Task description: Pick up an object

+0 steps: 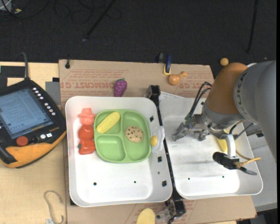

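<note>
The toy corn cob point(107, 122) lies in the green plate's point(116, 152) upper-left compartment, in the left bin point(112, 190). It is probably light, hard, slick plastic (best pinched across its middle). The tool point(190, 133) hangs over the right bin point(200, 183); I cannot tell its opening.

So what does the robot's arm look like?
It's a fat, round arm, smooth and grey, with a shiny orange band just above the wrist. Thin black cables loop down beside that band. At the tip sits a small gripper made of silvery-grey metal, much thinner than the arm.
</note>
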Available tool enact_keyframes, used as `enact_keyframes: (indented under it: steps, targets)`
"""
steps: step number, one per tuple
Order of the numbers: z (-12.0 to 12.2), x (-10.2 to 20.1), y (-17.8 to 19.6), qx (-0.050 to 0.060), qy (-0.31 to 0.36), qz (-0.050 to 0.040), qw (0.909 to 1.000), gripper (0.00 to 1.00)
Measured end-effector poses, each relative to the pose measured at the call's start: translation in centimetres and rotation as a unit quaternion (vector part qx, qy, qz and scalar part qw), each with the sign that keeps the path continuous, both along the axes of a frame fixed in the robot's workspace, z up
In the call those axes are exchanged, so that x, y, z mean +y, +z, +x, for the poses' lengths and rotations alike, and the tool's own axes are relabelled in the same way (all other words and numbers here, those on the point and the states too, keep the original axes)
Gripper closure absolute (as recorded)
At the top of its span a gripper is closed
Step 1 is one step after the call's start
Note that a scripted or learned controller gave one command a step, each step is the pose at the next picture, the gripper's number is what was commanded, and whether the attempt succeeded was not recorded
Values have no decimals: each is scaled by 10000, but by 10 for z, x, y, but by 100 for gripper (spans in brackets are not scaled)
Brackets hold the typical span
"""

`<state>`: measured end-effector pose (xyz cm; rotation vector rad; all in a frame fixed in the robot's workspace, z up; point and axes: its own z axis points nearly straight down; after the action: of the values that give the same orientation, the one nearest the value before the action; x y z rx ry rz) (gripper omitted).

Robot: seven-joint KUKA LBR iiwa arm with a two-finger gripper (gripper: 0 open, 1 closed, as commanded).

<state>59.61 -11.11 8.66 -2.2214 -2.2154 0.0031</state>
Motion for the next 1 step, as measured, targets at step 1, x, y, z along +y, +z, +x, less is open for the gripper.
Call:
enact_keyframes:
  steps: [1]
  targets:
    - [0,-2,11,-1,-32,1,10000,100]
